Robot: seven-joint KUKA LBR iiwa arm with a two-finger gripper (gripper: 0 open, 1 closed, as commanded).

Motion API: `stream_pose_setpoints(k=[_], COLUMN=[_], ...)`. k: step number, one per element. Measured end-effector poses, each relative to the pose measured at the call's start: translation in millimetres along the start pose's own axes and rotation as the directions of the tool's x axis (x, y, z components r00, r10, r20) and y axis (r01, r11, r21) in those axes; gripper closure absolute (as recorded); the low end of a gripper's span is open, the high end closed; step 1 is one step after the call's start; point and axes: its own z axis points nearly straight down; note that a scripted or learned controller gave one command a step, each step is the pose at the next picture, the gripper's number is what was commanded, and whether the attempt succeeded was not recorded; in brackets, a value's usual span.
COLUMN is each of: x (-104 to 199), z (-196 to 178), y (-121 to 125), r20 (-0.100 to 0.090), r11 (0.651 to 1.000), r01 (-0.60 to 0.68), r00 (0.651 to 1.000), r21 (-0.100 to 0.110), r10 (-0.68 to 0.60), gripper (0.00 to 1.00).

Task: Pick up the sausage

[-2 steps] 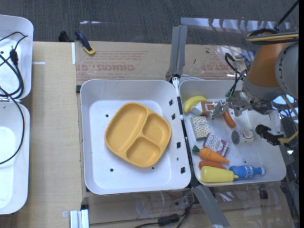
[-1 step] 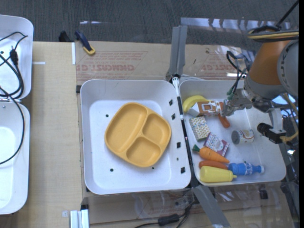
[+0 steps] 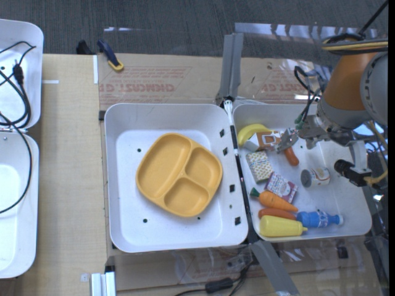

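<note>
Two-finger gripper [image 3: 287,142] low in the right white bin [image 3: 352,227], right above the small reddish-orange sausage [image 3: 292,157] lying on the floor, jaw state unclear, so nothing lifted, grasp and lift left.

Near the gripper [image 3: 287,142], the sausage [image 3: 292,157] is orange-red and the banana [image 3: 252,131] yellow. Farther off sit an orange carrot [image 3: 278,199], a blue bottle [image 3: 318,219] and a mustard-yellow plate [image 3: 179,174] in a white bin [image 3: 123,165].
</note>
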Motion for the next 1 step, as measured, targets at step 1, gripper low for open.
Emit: stream_pose_setpoints(k=[1], x=[43.6], z=[20.7], y=[-0.5], r20=[-0.001], r11=[0.997], r01=[-0.078], r00=[0.997], r21=[-0.001], r10=[0.078], gripper=[0.0])
